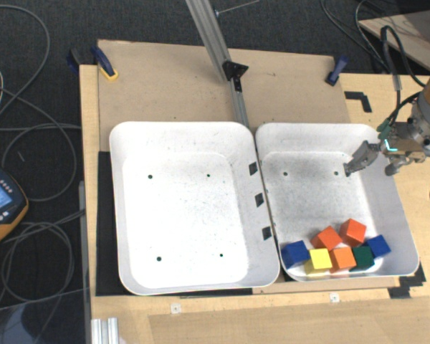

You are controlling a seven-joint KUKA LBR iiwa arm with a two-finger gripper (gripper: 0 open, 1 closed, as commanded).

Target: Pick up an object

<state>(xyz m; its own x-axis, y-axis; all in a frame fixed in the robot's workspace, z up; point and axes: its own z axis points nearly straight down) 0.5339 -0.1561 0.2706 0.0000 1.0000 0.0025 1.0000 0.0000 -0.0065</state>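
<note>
Several small cubes lie bunched in the near corner of the right bin (308, 130): a blue cube (294, 252), a yellow cube (320, 259), an orange cube (327, 238), a red-orange cube (354, 231), a green cube (362, 255) and a second blue cube (378, 246). My gripper (378, 163) hangs over the far right side of that bin, well back from the cubes. It is open, its two grey fingers (358, 160) spread apart with nothing between them.
The left bin (179, 130) lies beside the right one, with a row of black clips (258, 199) along the shared edge. A metal pole (215, 34) slants up from behind the bins. Cables and a handheld pendant (0, 199) lie on the floor at left.
</note>
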